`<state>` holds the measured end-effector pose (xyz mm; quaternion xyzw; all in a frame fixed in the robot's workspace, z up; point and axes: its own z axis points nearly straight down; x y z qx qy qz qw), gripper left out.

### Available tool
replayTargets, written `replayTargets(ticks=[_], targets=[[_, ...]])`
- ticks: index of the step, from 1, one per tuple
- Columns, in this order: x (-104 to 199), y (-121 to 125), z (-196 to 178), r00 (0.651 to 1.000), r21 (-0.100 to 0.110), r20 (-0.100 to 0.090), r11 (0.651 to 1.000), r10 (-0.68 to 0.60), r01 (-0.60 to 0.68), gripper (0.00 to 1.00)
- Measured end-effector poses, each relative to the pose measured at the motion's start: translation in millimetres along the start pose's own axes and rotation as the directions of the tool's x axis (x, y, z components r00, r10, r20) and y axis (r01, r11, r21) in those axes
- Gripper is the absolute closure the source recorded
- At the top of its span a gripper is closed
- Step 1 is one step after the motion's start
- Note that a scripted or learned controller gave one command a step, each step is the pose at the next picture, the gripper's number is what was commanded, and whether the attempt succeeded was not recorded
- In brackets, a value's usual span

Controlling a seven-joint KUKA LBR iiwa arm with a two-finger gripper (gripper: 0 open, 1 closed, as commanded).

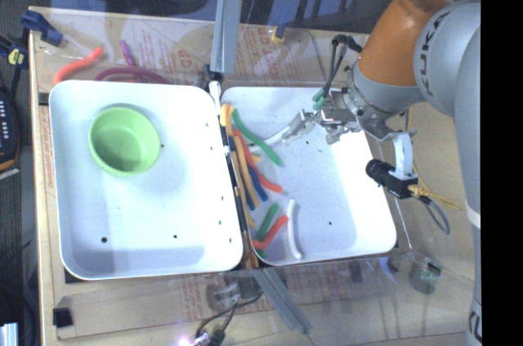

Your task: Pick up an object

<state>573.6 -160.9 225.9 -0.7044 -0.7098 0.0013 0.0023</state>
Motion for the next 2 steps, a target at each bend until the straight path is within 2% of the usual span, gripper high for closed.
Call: replayTargets(ticks=[1, 2], targets=[[19.6, 20.7, 127.1, 0.986, -0.009, 0.006, 0.986, -0.165, 0.165, 0.0], [20.0, 20.7, 116.7, 0.985, -0.005, 0.006, 0.985, -0.171, 0.171, 1.0]])
